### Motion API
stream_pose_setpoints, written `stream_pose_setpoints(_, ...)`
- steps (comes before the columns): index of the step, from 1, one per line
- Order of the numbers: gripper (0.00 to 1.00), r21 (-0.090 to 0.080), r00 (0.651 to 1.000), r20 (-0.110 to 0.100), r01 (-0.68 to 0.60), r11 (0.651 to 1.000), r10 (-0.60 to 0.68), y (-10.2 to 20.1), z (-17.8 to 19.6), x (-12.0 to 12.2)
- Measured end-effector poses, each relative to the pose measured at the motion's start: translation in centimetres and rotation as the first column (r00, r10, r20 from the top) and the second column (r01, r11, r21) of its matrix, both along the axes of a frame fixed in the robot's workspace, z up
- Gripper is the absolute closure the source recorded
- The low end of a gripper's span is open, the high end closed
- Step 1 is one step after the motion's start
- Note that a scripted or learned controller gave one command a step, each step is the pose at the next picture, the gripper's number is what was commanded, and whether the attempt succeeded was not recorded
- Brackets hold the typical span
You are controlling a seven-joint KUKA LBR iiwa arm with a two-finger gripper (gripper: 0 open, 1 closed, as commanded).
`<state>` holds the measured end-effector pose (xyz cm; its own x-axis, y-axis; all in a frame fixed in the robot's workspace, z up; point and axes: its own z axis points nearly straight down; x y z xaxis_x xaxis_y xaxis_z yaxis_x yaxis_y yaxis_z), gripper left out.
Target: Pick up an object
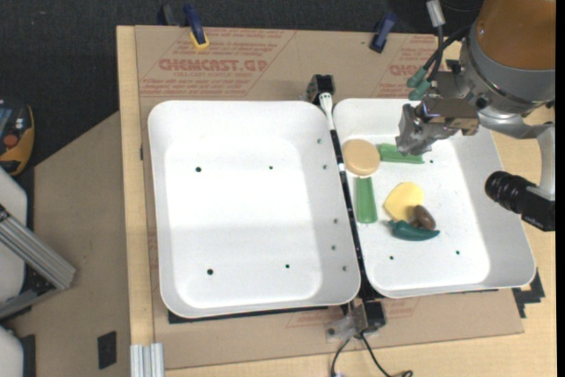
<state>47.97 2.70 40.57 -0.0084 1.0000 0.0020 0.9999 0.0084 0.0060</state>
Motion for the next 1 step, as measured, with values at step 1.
stream_pose_setpoints(1,1.0,0.0,1.0,0.001,0.002,1.0,-0.002,6.27,4.8,0.0)
